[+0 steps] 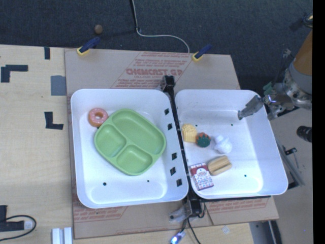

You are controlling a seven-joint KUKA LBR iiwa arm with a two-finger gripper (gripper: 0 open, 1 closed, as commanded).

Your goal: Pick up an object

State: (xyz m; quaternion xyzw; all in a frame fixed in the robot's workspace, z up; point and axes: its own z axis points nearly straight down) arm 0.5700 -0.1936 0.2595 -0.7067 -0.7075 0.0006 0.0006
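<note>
From my remote station I see a pale wooden surface (30, 151) with dark tape marks toward the left. A brown cardboard sheet (147, 70) with red lettering lies on it, held at its far edge by two blue-and-yellow clamps (89, 46). Beyond the surface is dark carpeted floor (213, 9), crossed by a thin cable (152, 33).

Two shallow white bins sit side by side on the cardboard, their inner rims touching. The left bin (86, 187) holds a green divided plate (130, 141), lying flat and turned at an angle, with a pink-frosted doughnut (97, 117) just beside its far-left corner.

The right bin (264, 177) holds the loose items, all grouped in its left half. A yellow corn-like piece (189, 132) lies near the inner wall; just to its right is a small green and red object (203, 140), then a small white object (222, 145). Nearer the camera lies a tan bread-like piece (219, 164), touching or nearly touching a red and white carton (201, 177) at the near-left corner.

The arm (299, 85) enters from the right. Its pincer (254, 107) is over the far-right corner of the right bin, well apart from every item. I cannot tell whether it is released or clenched; nothing is visible in it.
</note>
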